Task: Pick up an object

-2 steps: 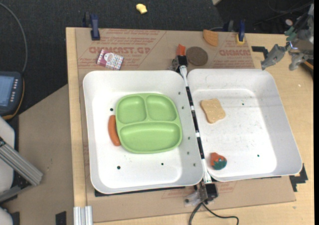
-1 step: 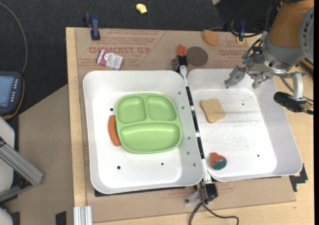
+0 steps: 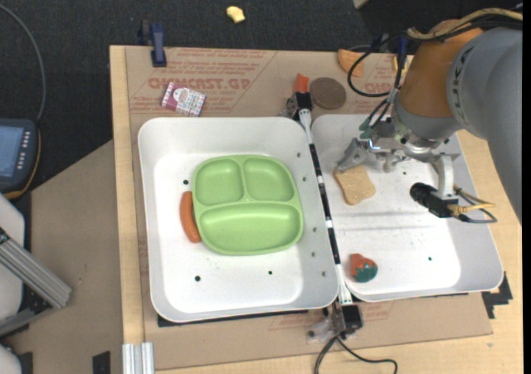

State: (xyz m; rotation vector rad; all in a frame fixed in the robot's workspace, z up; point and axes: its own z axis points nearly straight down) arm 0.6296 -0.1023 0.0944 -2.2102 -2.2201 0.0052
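Hand (image 3: 373, 155): over the right bin (image 3: 473, 281), toward 11 o'clock of its floor, pointing down; how far open it is cannot be told, and nothing shows in its grasp.
Arm (image 3: 489, 74): comes in over the bin's 1 o'clock corner, orange band above the wrist, bent down to the hand.
Bread slice (image 3: 357, 186): flat on the right bin's floor at 9 o'clock, just beside the hand at its 7 o'clock, near the wall shared with the left bin (image 3: 166, 148).
Red and teal thing (image 3: 362, 268): at 7 o'clock of the right bin, close to the corner walls.
Open room: bare floor from the right bin's middle out to 5 o'clock.
Green divided plate (image 3: 246, 202): middle of the left bin.
Orange stick-shaped thing (image 3: 190, 216): touching the plate's 9 o'clock edge.
Desk (image 3: 249, 82): a brown disc (image 3: 328, 93) lies at 12 o'clock, beyond the bins' rims.
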